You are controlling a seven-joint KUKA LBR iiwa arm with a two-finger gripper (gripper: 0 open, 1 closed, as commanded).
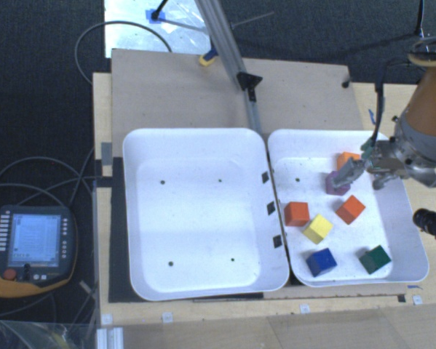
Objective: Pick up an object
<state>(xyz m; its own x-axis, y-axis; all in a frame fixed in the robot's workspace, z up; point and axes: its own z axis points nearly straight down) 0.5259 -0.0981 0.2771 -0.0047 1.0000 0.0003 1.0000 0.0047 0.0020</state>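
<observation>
Both bins (pixel 196 140) white, plain. In the right-hand one, right of frame: two orange blocks (pixel 351 209), a red-orange block (pixel 297 213), yellow block (pixel 319 228), blue block (pixel 322 261), dark green block (pixel 375 258), purple block (pixel 337 185) by my grey gripper (pixel 356 170). My arm (pixel 430 107) w/ orange band, upper right. Bench (pixel 298 93) tan. Handheld screen unit (pixel 30 249) lower left, grey w/ orange base.

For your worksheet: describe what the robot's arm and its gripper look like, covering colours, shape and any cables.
The arm shows a broad orange band above a grey metal wrist. A thin black cable runs alongside it. The gripper is grey metal with slim fingers.
</observation>
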